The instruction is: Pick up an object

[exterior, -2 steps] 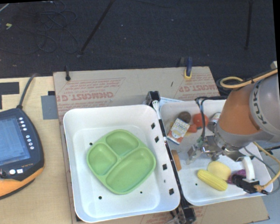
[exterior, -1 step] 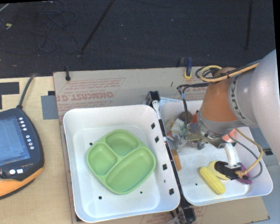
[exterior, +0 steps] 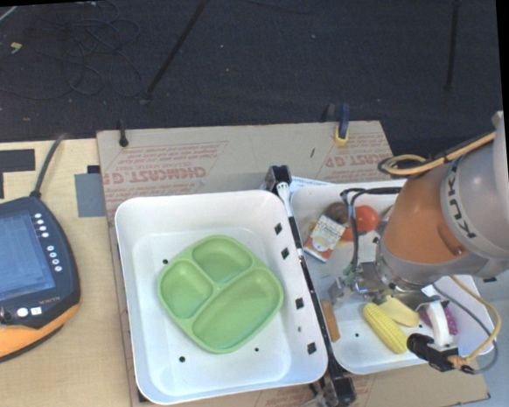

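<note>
You had the arm [exterior: 449, 218] low over the right bin [exterior: 354, 357], gripper [exterior: 361, 279] near its centre; I couldn't tell its state. Nearest pick was the corn cob [exterior: 384, 327] at 5 o'clock of the gripper, so you needed to centre over it before descending. Left bin [exterior: 149, 373] held a green divided plate [exterior: 219, 292]. Cardboard [exterior: 190, 164] lay under both bins, pendant [exterior: 18, 269] at 9 o'clock. Small packet [exterior: 325, 235] and red item [exterior: 366, 218] sat at 12.
</note>
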Controlling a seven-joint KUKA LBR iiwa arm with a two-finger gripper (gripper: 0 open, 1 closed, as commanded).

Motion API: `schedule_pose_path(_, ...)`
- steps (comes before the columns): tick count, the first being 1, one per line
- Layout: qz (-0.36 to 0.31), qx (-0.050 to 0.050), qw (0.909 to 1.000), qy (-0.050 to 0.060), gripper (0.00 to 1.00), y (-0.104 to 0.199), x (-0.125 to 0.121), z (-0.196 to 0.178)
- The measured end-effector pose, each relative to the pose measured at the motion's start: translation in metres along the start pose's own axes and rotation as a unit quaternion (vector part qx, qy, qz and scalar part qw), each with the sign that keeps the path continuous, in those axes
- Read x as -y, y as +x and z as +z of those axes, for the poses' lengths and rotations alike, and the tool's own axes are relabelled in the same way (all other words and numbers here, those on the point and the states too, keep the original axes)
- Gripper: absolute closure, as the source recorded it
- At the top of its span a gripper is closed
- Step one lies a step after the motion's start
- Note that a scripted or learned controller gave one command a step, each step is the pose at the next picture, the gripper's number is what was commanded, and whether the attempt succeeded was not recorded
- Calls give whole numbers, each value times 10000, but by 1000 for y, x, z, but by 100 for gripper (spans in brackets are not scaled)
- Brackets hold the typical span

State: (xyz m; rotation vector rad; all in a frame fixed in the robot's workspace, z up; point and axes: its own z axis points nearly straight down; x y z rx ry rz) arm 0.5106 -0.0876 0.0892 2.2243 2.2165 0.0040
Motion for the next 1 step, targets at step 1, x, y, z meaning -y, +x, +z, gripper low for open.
schedule_pose_path(1, -33, 10, 10000, -6, 0, -12, -98, 2)
